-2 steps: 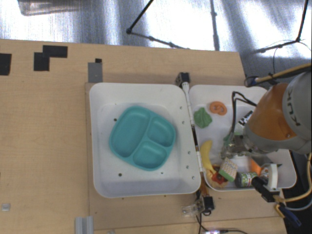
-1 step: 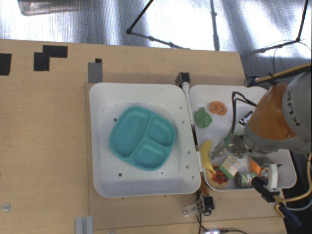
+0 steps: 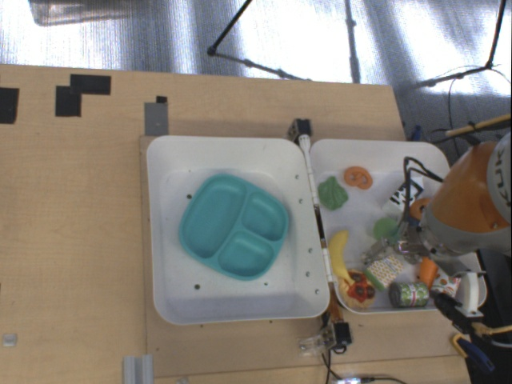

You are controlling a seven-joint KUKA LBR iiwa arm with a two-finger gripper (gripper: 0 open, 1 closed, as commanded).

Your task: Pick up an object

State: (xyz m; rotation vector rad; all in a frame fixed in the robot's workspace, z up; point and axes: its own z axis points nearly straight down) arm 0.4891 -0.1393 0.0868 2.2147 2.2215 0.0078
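— Where's the gripper (image 3: 382,254)?
— Low in the right white bin (image 3: 376,157), over a small checkered packet (image 3: 386,270); I cannot tell its state.
— And nearby?
— A yellow banana (image 3: 339,252) near the divider, a green-labelled can (image 3: 410,294) just beside the packet. A teal divided plate (image 3: 234,226) sits in the left bin (image 3: 168,238).

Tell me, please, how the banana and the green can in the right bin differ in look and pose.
The banana is yellow, long and curved, while the green can is a short cylinder with a printed label. The banana lies along the right bin's left wall, running toward the near corner; the can lies on its side by the near wall, close to the hand. Both rest in the near half of the same bin.
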